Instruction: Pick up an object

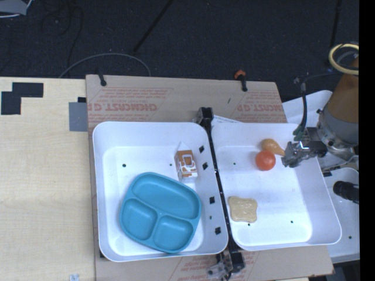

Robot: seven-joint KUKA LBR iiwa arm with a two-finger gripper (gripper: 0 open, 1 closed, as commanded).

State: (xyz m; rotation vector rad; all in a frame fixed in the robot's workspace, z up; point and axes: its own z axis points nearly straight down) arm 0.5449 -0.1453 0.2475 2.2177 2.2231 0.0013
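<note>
Blue divided plate [160, 212] low in left bin [108, 157], small carton [186, 164] above it, tan bread slice [242, 209], red tomato [265, 160] and orange piece [272, 146] in right bin [310, 209], gripper [291, 154] beside tomato, grip state unclear.

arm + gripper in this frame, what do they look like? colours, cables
The arm is grey, with an orange band above the wrist and a yellowish ring at the top. The gripper is small, dark grey metal. A thin dark cable runs up from it.
</note>
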